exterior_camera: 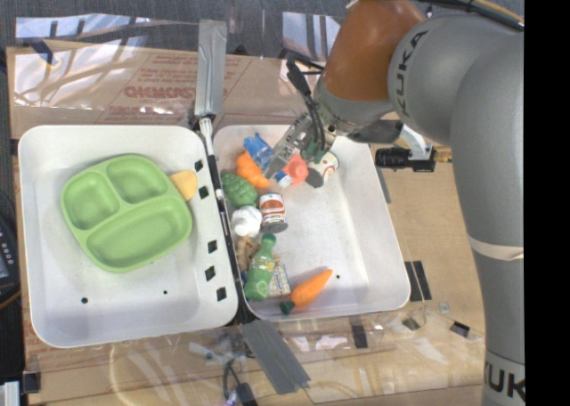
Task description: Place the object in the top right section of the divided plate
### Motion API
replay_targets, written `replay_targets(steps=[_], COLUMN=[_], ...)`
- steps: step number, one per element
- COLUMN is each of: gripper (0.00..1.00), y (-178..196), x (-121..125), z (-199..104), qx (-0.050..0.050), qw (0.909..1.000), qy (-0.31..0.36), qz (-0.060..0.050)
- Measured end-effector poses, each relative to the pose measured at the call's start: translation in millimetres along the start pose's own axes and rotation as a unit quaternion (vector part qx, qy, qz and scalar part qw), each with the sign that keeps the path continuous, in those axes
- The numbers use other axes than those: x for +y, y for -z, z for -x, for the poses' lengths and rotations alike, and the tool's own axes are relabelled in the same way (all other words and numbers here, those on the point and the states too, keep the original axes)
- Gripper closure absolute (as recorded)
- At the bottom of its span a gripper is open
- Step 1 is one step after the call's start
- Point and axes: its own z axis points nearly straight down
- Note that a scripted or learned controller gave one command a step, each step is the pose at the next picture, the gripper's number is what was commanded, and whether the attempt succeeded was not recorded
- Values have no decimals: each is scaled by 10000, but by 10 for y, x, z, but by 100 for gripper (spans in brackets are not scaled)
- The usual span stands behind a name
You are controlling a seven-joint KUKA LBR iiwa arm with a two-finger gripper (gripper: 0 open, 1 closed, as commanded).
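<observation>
A green divided plate (125, 213) lies in the left bin (53, 306); its top right section (140, 179) holds nothing. My gripper (297, 162) hangs low over the back of the right bin (374, 253), right at a small red-pink object (297, 171). A small white-capped jar (326, 166) lies just to the right of it. The wrist hides how the gripper meets the red-pink object.
A yellow piece (184, 183) rests against the plate's right rim. The right bin's left side holds a blue item (256, 146), an orange piece (251, 170), a green toy (237, 190), a white ball (247, 218), a red-labelled can (272, 211), a green bottle (261, 271) and a carrot (310, 288).
</observation>
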Motion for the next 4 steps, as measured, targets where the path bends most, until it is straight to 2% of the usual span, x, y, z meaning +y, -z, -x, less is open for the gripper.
replay_targets(steps=[1, 2, 3, 4], gripper=[100, 100, 100, 100], y=[110, 100, 100, 100], x=[457, 417, 435, 527], z=[-590, -689, -713, -839], qx=[2, 11, 18, 29], qw=[9735, 9885, 9835, 9646], qy=[2286, 1509, 1810, 2637], qz=[2, -4, -6, -9])
